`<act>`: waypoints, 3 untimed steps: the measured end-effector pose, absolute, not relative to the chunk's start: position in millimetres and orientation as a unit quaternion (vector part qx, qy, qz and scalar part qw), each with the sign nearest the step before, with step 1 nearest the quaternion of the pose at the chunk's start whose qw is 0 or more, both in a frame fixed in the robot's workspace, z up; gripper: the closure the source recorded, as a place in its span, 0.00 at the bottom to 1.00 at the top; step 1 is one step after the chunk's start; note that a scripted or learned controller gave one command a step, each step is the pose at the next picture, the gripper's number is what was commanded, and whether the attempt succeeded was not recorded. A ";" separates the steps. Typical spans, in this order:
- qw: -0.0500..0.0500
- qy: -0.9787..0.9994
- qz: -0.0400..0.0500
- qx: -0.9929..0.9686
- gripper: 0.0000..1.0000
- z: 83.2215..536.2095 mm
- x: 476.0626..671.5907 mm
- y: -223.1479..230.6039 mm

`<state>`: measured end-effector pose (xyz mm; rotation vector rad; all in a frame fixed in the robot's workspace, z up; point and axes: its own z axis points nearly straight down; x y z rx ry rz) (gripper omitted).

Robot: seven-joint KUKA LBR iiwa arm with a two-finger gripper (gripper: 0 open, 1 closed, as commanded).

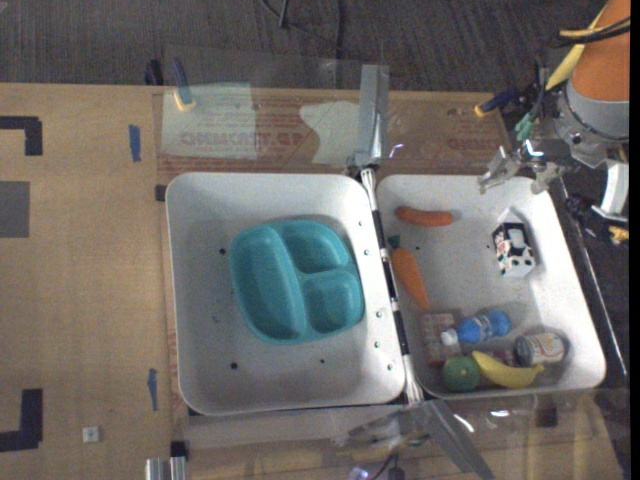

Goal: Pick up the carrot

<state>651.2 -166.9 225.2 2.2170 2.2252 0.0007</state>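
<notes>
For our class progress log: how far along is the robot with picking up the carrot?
Done: nothing yet. The carrot lies on the floor of the right bin, against its left wall, below the sausage. In hand: the claw sits over the bin's upper right corner, well away from the carrot, with nothing visible between its fingers. Left: moving across to the carrot, lowering, gripping and lifting.

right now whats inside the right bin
The right bin holds a carrot, sausage, cow-print box, bottle, banana, can and green fruit, partly under the banana.
</notes>
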 end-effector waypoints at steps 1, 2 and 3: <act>0.001 0.758 0.001 0.652 0.00 97.6 621.2 -142.3; 0.003 0.757 0.002 0.653 1.00 108.7 622.2 -143.7; 0.000 0.715 0.000 0.699 1.00 177.2 584.8 -98.4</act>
